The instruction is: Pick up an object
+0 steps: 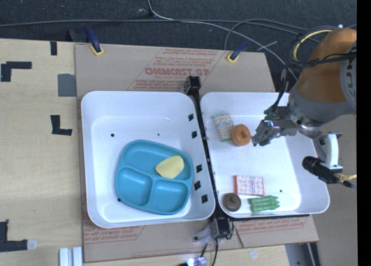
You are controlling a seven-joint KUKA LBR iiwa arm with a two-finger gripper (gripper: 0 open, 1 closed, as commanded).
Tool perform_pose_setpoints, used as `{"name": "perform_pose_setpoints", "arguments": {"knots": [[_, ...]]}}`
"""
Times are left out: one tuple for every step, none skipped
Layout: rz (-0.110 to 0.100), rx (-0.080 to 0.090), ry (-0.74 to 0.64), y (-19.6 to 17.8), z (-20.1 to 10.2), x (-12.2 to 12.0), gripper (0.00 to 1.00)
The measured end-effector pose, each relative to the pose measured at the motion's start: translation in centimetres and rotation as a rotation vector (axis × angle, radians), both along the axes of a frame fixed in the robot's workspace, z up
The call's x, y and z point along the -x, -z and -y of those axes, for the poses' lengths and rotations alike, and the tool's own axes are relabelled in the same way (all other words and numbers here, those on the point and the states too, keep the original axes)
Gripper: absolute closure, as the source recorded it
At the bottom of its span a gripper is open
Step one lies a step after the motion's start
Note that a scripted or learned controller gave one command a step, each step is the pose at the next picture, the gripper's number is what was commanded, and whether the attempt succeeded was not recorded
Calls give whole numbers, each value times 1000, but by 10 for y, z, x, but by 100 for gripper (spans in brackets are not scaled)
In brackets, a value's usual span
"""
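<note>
Two white bins, side by side on the bench [46, 160]. Landmark: orange doughnut-shaped piece [241, 135], upper part of right bin [301, 201]. Just left: pale speckled block [223, 127]. Well below: red-printed card [249, 185], green bundle [264, 203], brown disc [232, 201]. Just right: gripper [262, 134], lowered, apparently lined up for that piece; opening cannot be told, nothing visibly held. Left bin [98, 108]: blue divided tray [152, 177], yellow item [170, 167].
</note>
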State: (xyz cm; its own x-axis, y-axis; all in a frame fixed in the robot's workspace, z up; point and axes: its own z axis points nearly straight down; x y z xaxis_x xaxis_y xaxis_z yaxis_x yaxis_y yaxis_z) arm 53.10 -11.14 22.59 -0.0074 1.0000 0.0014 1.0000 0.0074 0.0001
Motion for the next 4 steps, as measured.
{"name": "perform_pose_setpoints", "arguments": {"knots": [[-1, 0, 1, -6, -46, -5, 100], [-1, 0, 0, -12, -101, -3, 100], [-2, 0, 0, -11, -154, 2, 100], [-1, 1, 1, -10, -204, -15, 100]]}}
